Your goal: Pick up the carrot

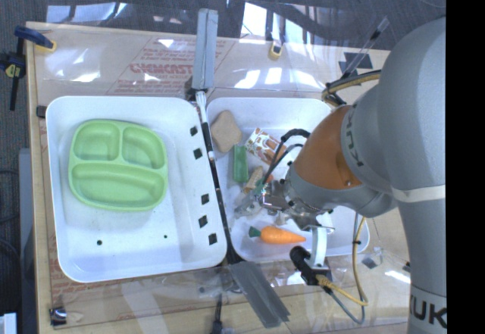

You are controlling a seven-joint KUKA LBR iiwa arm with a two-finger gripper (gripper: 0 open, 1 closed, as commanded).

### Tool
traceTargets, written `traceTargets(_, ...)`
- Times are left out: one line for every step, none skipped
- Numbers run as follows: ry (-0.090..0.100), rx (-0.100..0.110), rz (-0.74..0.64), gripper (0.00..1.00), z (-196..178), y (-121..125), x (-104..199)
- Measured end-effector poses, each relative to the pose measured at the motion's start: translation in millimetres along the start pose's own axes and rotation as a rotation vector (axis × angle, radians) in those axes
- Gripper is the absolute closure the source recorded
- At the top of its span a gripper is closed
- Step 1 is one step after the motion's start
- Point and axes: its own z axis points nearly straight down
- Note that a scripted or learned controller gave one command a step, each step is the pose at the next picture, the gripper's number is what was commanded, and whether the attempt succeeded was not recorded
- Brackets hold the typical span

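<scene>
The carrot (279,235), orange with a small green top at its left end, lies on the floor of the right bin (333,109) near its front wall. My gripper (259,201) hangs low over the middle of this bin, just above and slightly left of the carrot. The orange-banded wrist covers the gripper from above. Nothing shows the carrot being held; it rests on the bin floor.
Behind the gripper in the right bin lie a brown bread-like piece (225,130), a green bar (240,163) and a patterned snack pack (265,145). The left bin (57,226) holds a green divided tray (117,164). A divider wall (206,173) separates the bins.
</scene>
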Motion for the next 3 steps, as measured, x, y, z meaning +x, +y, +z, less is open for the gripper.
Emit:
traceTargets(0.0,0.0,0.0,0.0,0.1,-0.1,0.0)
traceTargets(-0.001,-0.001,0.172,0.0,-0.7,6.1,-26.0)
traceTargets(0.002,0.006,0.165,1.0,-6.9,6.6,-24.8)
